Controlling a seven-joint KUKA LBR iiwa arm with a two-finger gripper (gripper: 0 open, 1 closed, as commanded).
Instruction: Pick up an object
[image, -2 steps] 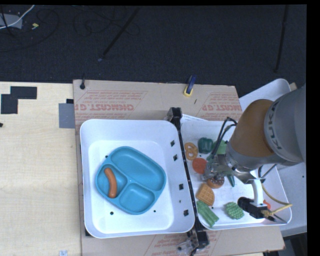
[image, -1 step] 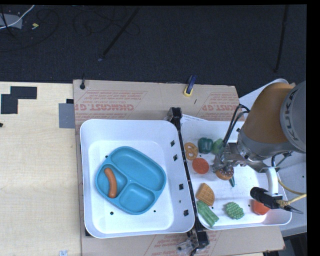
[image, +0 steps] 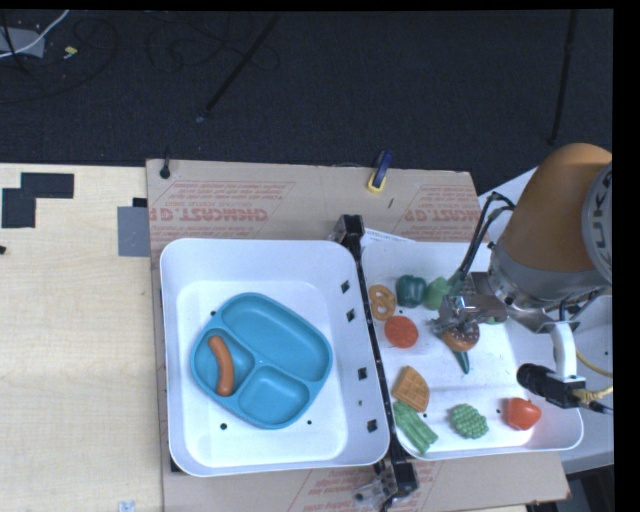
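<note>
Here, a small orange-and-green toy (image: 461, 342) lies directly beneath the pincer (image: 458, 322) in the right bin.

The toy looks like a little carrot or pepper: an orange lump with a dark green tail running down and to the right, so its long axis slants that way, and it rests on the bin floor about mid-bin. The pincer sits just above its upper end, seemingly touching it, but whether it is spread or closed, or has any hold, cannot be told from this slant. Outward from there, a red round piece (image: 401, 331) lies just to the left and a green piece (image: 411, 290) up-left, a pretzel (image: 381, 298) beside that. The left bin (image: 180, 420) carries a blue divided plate (image: 285, 350) with a sausage (image: 222, 364).
</note>
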